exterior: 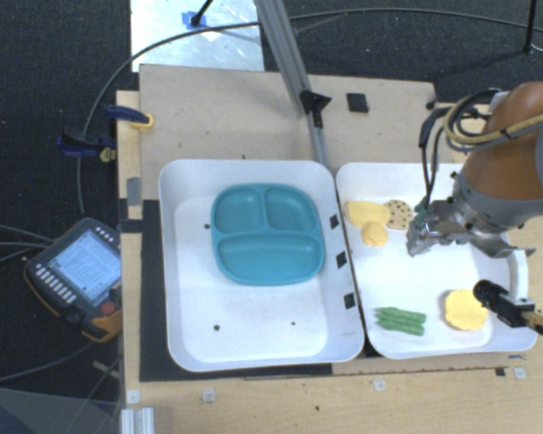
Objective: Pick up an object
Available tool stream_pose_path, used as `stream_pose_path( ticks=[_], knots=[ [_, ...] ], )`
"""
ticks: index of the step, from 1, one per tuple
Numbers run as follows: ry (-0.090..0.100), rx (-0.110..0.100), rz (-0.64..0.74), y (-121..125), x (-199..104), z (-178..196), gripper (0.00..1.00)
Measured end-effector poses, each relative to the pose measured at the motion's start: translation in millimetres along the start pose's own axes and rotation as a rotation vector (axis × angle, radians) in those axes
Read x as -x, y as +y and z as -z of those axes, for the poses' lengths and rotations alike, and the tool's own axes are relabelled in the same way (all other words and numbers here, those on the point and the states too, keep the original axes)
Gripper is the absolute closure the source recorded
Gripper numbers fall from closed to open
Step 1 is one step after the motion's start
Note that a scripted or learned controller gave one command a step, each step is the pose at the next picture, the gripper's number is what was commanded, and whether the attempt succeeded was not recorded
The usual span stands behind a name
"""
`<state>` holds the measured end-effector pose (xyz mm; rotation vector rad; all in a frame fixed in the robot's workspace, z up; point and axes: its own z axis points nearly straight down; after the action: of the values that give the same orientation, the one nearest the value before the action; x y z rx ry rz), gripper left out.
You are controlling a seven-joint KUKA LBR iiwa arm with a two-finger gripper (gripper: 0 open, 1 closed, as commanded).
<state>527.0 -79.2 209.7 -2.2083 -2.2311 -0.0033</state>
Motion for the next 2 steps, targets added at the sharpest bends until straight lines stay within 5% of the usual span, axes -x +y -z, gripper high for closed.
stream_pose_path(
  ticks=[2],
  knots=[
    [0.000, 0.001, 0.002, -5, -115, 12, 1.00]
  ],
)
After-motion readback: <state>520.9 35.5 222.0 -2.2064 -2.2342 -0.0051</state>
